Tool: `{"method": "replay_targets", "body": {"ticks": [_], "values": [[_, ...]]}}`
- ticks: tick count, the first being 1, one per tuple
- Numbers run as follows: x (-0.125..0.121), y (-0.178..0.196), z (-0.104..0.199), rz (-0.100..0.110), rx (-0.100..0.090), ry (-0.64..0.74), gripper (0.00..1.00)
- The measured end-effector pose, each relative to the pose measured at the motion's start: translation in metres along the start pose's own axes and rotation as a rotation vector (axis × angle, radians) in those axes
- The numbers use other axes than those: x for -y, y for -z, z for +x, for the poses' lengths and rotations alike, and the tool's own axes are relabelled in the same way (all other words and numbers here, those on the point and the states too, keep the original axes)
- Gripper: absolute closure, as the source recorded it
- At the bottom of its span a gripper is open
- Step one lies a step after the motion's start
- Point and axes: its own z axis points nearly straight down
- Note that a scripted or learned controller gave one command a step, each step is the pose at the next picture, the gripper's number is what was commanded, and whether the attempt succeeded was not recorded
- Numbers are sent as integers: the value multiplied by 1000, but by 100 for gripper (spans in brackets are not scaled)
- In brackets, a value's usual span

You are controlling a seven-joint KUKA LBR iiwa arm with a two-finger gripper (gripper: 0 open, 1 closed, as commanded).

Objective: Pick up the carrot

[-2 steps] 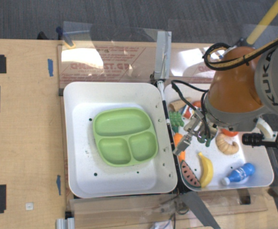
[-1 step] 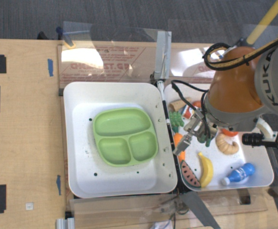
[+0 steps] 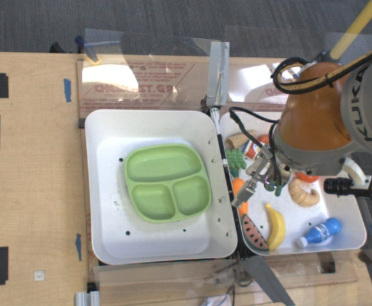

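The carrot (image 3: 237,185) is a small orange piece at the left edge of the right bin (image 3: 353,240), close to the wall between the bins. Only part of it shows. My gripper (image 3: 247,185) reaches down and to the left from the orange-banded wrist (image 3: 313,116) and sits right at the carrot, partly covering it. Whether it is touching or holding the carrot is not visible from here.
The left bin (image 3: 103,171) holds a green three-compartment plate (image 3: 166,182). In the right bin lie a banana (image 3: 275,227), a watermelon slice (image 3: 254,233), a blue bottle (image 3: 319,233), a croissant (image 3: 305,194) and a green leafy toy (image 3: 237,161). The arm covers the bin's far part.
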Motion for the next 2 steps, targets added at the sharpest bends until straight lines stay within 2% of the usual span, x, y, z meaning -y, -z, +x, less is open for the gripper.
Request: {"method": "replay_targets", "body": {"ticks": [2], "values": [[0, 0, 0, 0, 0, 0, 0]]}}
